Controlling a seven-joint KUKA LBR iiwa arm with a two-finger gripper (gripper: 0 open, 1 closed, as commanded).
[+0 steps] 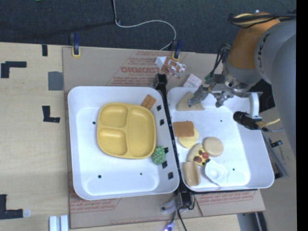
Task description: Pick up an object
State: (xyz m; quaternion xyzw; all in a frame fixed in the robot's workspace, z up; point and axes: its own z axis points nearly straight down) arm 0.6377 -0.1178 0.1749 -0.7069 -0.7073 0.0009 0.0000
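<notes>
In the right bin (240, 177), near its far left corner, the gripper (210, 98) is seen lowered from the grey arm (279, 47), whose orange band (245, 47) lies above the wrist. Two dark fingers (196, 99) are spread apart, and nothing is seen between them, so the claw is taken to be open and unloaded. A flat tan wedge (186, 105) is found just under and beside the left fingertip, against the bin's far wall; whether it is touched cannot be told.

The other objects are gathered nearer the camera, well apart from the claw. A brown toast slice (183, 128) is laid near the bin's left wall, with a pale yellow round piece (188, 139) touching its near edge. Further toward the near side, a tan bun (213, 146) is placed beside a small red and yellow piece (203, 156), a white lumpy item (216, 172) and a long bread roll (191, 172).

In the left bin (86, 177), a yellow divided plate (127, 130) is set, with a small orange cracker (148, 101) by its far right corner and a green bumpy ball (158, 154) by its near right corner. Both bins are borne on a cardboard sheet (96, 66), clamped at its far edge.
</notes>
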